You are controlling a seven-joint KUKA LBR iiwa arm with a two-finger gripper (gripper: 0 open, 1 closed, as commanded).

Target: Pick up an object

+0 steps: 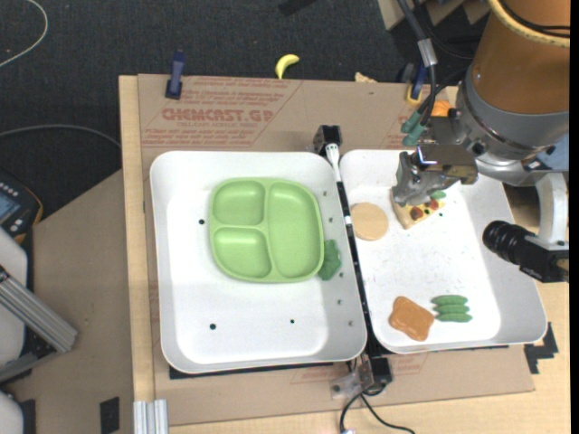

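Gripper (414, 199) sits low over a small multicoloured toy piece (419, 212) in the right bin (507, 333); pincer state cannot be told. Risk: off-centre contact pushes the piece aside.

The gripper (414, 197) sits low over a small multicoloured piece (420, 212), covering most of it, so what that piece is stays unclear. Just beyond, up and right, the arm (525, 52) runs off the top and right edges. Far left of the gripper, a dark green item (330, 260) hides partly behind the green divided plate (267, 230).
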